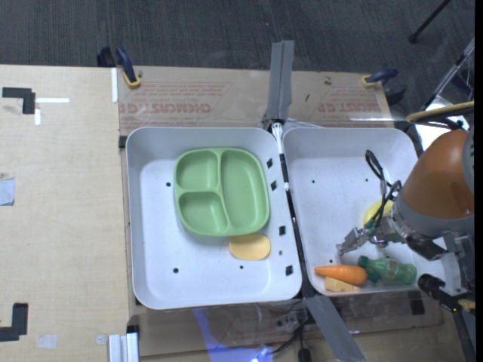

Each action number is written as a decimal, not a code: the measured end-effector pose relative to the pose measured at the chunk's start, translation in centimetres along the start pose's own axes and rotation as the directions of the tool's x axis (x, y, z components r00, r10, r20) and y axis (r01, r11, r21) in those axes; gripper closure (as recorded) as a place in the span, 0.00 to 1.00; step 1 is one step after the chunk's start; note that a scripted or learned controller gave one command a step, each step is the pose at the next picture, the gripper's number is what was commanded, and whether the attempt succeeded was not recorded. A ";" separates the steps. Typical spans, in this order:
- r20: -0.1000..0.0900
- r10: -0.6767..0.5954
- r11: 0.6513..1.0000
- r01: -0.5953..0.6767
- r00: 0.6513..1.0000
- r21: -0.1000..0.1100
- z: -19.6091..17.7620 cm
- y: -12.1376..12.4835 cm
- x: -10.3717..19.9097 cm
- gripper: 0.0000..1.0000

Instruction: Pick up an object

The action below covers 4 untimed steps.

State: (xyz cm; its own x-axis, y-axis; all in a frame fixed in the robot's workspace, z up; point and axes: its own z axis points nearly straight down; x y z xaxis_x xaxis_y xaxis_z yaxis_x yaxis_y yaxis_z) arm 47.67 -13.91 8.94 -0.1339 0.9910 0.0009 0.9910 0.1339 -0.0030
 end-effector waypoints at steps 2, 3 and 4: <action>0.001 0.260 0.966 -0.260 0.966 0.005 -0.6 3.5 -0.7 1.00; 0.002 0.249 0.968 -0.249 0.968 0.000 -13.3 -0.7 -7.7 1.00; 0.003 0.608 0.794 -0.608 0.794 0.001 -14.3 -0.2 -2.4 1.00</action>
State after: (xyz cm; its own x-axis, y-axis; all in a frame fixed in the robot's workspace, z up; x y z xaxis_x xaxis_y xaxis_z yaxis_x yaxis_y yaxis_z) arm 47.82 -16.34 23.25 0.4964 0.8681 -0.0039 0.8681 -0.4964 -0.0044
